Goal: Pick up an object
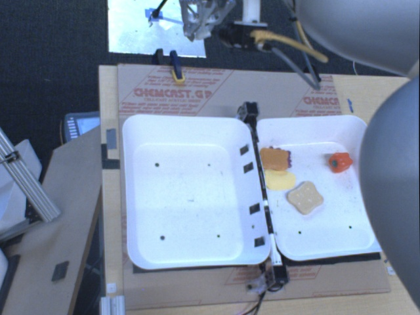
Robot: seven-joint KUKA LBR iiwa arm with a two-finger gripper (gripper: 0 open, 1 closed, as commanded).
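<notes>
The grey arm sweeps across the far right, its gripper hanging beyond the bench's far edge; I cannot tell how it is set. The cardboard sheet under the bins reads "CHEMCAST GP" in red. The left bin offers wide bare floor. The right bin holds a toast slice, a pale yellow piece, an orange-brown block beside the dividing wall, and a small red-orange piece further right.

cam: one, fixed overhead | slanted down — both bins framed | mid-range
</notes>
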